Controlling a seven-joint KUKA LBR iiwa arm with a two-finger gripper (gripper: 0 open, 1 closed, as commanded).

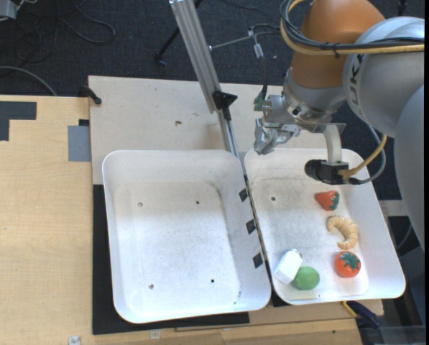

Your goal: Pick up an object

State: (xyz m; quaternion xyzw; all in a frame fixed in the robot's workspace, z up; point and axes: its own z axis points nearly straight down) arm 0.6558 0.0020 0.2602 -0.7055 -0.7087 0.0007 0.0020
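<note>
The right bin (293,200) holds several small objects. A red strawberry (328,200) lies near its right wall, with a tan croissant-shaped piece (343,230) below it and a red tomato (348,264) further down. A white block (288,265) and a green ball (306,278) rest together at the bin's front edge. My gripper (266,144) hangs over the far left corner of the right bin, well away from all of these objects. Nothing shows between its fingers.
The left bin (172,232) lies beside the right one, with a row of black clips along the shared wall. A slanted aluminium post (203,67) rises behind the bins, close to my gripper's left. The arm's bulk covers the upper right.
</note>
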